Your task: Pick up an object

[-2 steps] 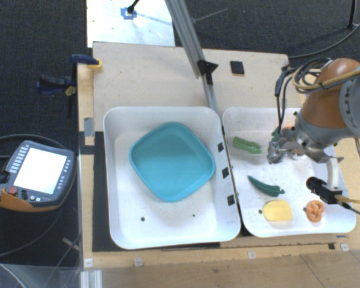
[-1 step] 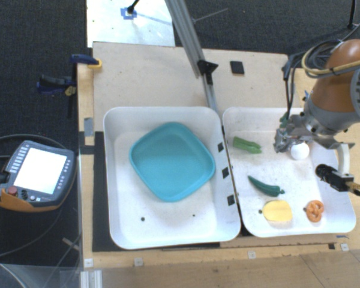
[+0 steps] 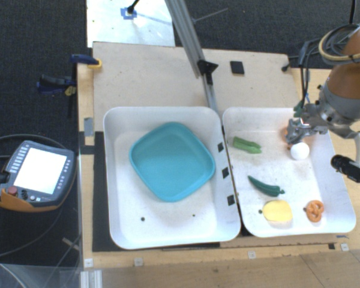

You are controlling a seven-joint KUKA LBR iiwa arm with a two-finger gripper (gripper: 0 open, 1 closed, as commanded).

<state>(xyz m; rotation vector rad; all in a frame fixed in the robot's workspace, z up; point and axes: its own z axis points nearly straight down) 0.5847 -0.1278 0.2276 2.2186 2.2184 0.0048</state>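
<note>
Over the right-hand shallow white plastic bin (image 3: 330,218), I hang my two-finger gripper (image 3: 298,135) at its far right corner, directly above a small white ball (image 3: 299,152) that sits near the bin's far edge; whether my jaws stand apart or together I cannot tell from this slant, and nothing is visibly held. A pale orange rounded object (image 3: 286,133) lies partly hidden just behind me. The ball looks light, smooth and rigid, likely to roll or squirt away if pinched off-centre, so I judge the best hold is straight across its widest part. Elsewhere in this bin rest a light green soft-looking pod-shaped toy (image 3: 246,144) toward the far left side, a dark green curved pepper-shaped toy (image 3: 266,186) near the middle, a yellow rounded lemon-like piece (image 3: 277,211) and an orange pretzel-shaped piece (image 3: 314,210) along the near edge. The left-hand white bin (image 3: 123,221) carries a turquoise rounded-square plastic plate (image 3: 171,160). Both bins stand on a tan wooden bench (image 3: 150,74), with dark carpet around it and a handheld control pendant with a bright screen (image 3: 35,175) lying on the floor off the bench's left edge.
</note>
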